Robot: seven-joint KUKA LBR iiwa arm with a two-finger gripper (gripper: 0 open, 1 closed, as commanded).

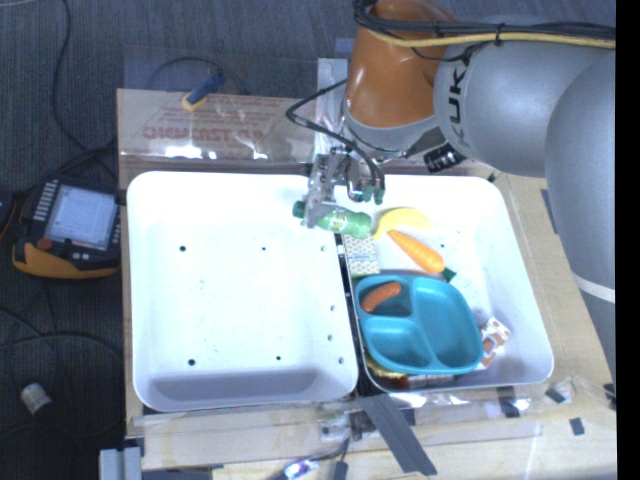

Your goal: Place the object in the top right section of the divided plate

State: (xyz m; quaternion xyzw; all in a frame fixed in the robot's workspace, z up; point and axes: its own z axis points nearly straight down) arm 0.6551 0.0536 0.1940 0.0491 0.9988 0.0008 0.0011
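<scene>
My gripper (335,196) hangs over the back of the ridge between the two bins, right above a green bottle-like object (340,219) that lies crosswise there. The view does not show whether the gripper grips it. The blue divided plate (440,343) rests in the right bin near its front. An orange-red sausage (380,295) lies in the plate's back left section. The other sections look bare.
A carrot (416,251) and a yellow banana (402,218) lie behind the plate, and a patterned packet (362,256) sits beside the ridge. A small wrapper (496,339) pokes out at the plate's right. The left bin (230,298) is white with small dark specks.
</scene>
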